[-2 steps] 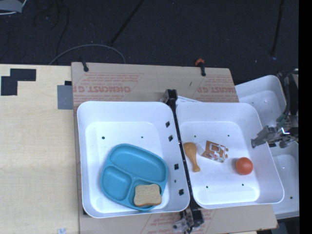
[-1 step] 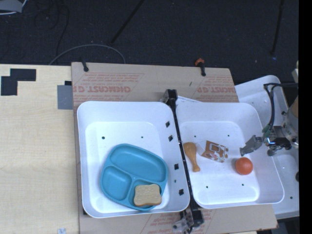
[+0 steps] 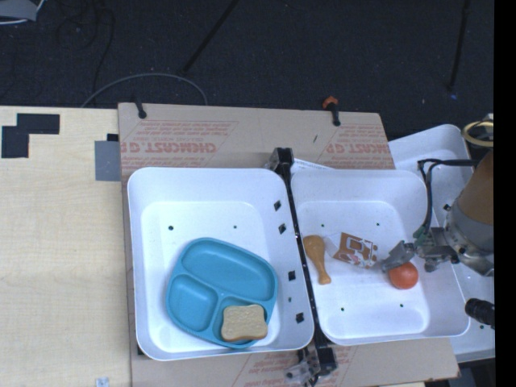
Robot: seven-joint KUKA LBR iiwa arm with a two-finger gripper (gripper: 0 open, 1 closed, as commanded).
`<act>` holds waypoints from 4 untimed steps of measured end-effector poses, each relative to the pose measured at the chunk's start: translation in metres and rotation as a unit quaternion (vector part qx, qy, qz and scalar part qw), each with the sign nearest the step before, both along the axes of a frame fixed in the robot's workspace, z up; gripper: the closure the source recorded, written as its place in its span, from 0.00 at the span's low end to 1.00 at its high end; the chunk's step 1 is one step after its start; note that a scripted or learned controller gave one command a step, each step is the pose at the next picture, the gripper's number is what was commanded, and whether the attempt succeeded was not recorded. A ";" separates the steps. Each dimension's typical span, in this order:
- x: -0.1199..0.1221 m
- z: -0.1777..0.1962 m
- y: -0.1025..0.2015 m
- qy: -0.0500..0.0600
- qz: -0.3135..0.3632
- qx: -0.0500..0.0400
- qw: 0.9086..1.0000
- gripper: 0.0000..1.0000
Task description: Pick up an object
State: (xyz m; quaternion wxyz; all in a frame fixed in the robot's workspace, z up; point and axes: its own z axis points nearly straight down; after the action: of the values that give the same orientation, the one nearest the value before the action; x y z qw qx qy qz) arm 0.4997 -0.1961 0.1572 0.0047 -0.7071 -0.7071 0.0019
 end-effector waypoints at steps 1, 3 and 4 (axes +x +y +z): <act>-0.003 -0.045 0.008 -0.001 0.000 0.000 1.000 0.00; 0.000 0.030 0.004 -0.006 0.001 -0.003 1.000 1.00; -0.009 0.082 0.004 -0.006 0.001 -0.002 1.000 1.00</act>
State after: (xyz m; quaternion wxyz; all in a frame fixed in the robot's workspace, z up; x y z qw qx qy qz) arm 0.4907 -0.1917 0.2393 -0.0012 -0.7065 -0.7078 -0.0005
